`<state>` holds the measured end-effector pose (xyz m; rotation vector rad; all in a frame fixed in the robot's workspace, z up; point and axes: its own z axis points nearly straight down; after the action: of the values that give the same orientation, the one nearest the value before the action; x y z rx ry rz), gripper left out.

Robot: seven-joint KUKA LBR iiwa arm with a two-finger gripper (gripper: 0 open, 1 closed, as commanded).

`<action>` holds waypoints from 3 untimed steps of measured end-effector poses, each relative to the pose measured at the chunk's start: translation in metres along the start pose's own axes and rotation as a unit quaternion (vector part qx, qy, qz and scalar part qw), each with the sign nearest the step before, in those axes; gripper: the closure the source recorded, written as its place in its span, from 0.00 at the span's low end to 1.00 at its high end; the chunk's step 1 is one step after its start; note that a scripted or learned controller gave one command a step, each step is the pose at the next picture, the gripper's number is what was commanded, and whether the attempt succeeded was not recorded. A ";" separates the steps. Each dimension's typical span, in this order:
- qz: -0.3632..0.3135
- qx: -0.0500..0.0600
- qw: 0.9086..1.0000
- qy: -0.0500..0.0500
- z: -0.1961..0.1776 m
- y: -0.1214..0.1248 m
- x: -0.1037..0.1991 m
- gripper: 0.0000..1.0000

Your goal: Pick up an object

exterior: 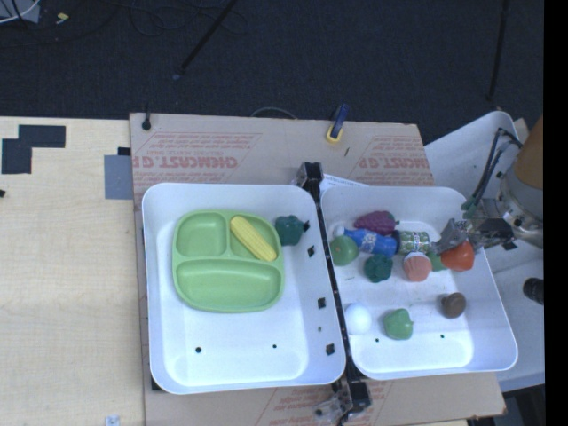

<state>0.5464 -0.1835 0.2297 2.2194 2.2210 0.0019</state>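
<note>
Two white bins sit side by side on the desk [62,264], over a sheet of printed cardboard [266,153].

Left bin [177,344], centre-left of frame: one green divided plate [226,282] with three compartments. One yellow corn cob [253,238] lies slanted in the plate's upper-right compartment. One dark green broccoli-like piece [289,230] sits just beside the plate's upper right, near the divider.

Right bin [444,353], centre-right of frame, count of loose items:
- one purple piece [377,221], upper middle
- one blue piece [371,240] just below it, touching
- one round green piece [343,250] near the divider
- one dark green piece [378,268] below the blue one
- one small patterned can [414,239] lying on its side
- one pink-orange cup-like piece [416,266] just below the can
- one red-orange piece [458,256] at the right side
- one brown piece [453,304], lower right, apart from the cluster
- one light green pepper-like piece [398,324], lower middle
- one white ball [357,318], lower left by the divider

Gripper [461,234] enters from the right edge, low over the right bin's upper right area, directly above the red-orange piece. Cannot tell whether the fingers are spread or pressed together; too dark and small. The red-orange piece lies just beside the tip; contact unclear.

One blue-and-yellow clamp [336,124] on the cardboard's top edge.
</note>
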 end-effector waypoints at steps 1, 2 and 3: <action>-0.001 0.003 1.000 0.002 -0.009 -0.017 0.049 1.00; -0.001 0.004 1.000 0.001 0.001 -0.037 0.087 1.00; -0.001 0.003 1.000 0.002 -0.007 -0.050 0.124 1.00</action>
<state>0.4965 -0.0595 0.2365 2.2213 2.2279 -0.0010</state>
